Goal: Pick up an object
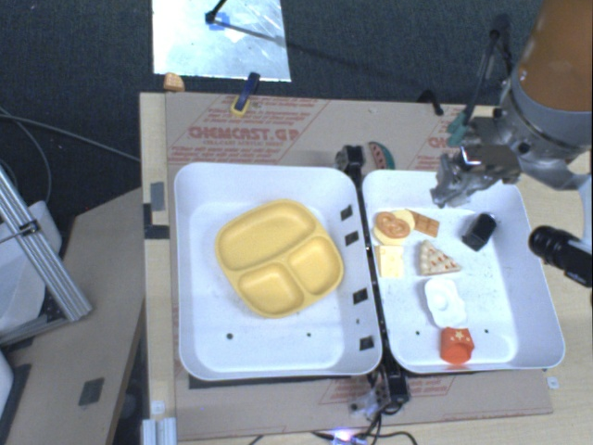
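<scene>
My gripper (451, 193) hangs over the back edge of the right bin (519, 341), fingers pointing down with nothing seen between them. Below and left of it lie a round orange-brown piece (393, 225) and a small brown cracker (426, 223). A black block (479, 231) sits to the gripper's lower right. Further forward are a pizza-like wedge (435, 260), a pale yellow square (392, 261), a white piece (443, 297) and a red piece (456, 344).
The left bin (199, 341) holds a yellow divided plate (278, 258). A black cylinder (560, 251) juts in over the right bin's right rim. Cardboard (278, 133) lies behind both bins, with a reflective sheet (220, 26) beyond it.
</scene>
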You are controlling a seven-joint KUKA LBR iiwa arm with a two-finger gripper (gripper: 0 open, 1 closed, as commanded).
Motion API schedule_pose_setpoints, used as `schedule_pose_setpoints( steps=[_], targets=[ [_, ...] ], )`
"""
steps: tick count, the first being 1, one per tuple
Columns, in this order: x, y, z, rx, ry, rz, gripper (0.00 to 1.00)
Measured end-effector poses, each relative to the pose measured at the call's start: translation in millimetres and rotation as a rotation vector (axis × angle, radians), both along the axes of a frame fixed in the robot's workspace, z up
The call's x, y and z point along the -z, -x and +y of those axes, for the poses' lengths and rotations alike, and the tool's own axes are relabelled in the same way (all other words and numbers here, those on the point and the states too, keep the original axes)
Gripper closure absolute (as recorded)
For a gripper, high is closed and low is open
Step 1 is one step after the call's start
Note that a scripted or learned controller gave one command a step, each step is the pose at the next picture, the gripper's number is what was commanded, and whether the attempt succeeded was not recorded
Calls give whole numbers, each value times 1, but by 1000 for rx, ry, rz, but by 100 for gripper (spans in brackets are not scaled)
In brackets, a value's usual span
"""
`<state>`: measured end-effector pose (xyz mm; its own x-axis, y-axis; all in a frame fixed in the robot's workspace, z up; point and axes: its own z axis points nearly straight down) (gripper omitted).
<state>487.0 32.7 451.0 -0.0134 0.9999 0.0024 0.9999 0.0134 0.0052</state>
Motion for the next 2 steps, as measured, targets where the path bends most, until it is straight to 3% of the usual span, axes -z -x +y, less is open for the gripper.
schedule_pose_setpoints(
  steps=[1,2],
  targets=[
    [-11,1,89,1,0,0,100],
    [70,-10,161,3,3,11,100]
  ],
)
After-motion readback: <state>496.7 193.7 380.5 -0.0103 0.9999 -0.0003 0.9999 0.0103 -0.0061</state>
